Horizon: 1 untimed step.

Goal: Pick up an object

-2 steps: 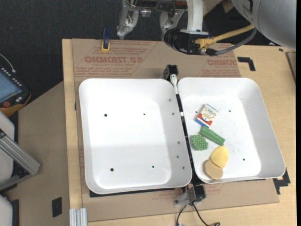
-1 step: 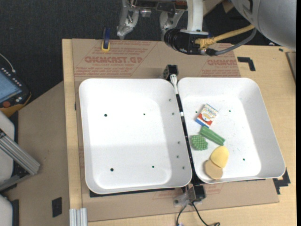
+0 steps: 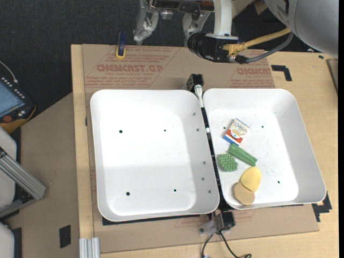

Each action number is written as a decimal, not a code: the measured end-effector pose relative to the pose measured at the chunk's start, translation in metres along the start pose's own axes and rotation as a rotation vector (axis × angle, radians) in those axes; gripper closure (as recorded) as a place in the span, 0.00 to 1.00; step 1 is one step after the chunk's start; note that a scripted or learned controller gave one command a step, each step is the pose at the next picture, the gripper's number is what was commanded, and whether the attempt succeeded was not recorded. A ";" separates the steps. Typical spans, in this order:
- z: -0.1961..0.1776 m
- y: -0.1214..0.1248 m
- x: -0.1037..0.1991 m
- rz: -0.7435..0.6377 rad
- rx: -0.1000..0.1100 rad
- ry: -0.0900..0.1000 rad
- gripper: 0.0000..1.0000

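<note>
Objects (image 3: 241, 160) clustered in right bin (image 3: 301, 144)

left bin (image 3: 107, 144): smooth white plastic with a soft sheen, below the jaws
right bin (image 3: 293, 122): same smooth white plastic, faintly speckled, below and right of the jaws
board under the bins (image 3: 161, 63): matt brown cardboard with printed red lettering, just beneath the jaws
gripper (image 3: 167, 23): bare metal, dull grey with bright glints
small carton (image 3: 237, 131): printed paper or card, slightly glossy
green pieces (image 3: 236, 158): matt plastic look, one of them bumpy
yellow piece (image 3: 250, 178): smooth, matt
tan disc (image 3: 243, 194): smooth, dull
cable (image 3: 263, 38): yellow, smooth sheath
</note>
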State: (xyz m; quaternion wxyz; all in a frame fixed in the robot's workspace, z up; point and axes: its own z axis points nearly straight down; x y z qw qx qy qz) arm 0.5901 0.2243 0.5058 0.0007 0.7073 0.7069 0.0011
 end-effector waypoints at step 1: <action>0.000 0.000 0.000 0.000 0.000 0.000 0.00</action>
